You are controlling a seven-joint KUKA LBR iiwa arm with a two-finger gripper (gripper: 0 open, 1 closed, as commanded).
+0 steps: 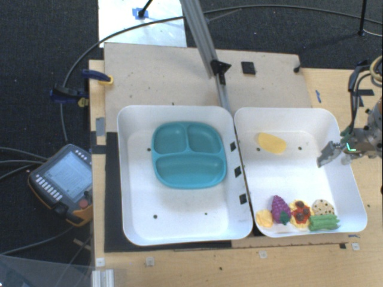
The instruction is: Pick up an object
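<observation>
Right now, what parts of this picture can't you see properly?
- Gripper: small and blurry at the camera view's right side, so its grip state is unclear.
- Arm: cut off by the right edge.
- Toy foods in the right bin: bunched together and tiny; several can't be named surely.
- Handheld screen: too blurred to read.

2 white bins (134,160), 1 teal divided plate (189,155), 6 toy foods: 1 alone (271,142), 5 clustered (297,214), 1 gripper (331,154).

Grey metal hand (331,154); small green light glowing; dark cables looping above.
</observation>
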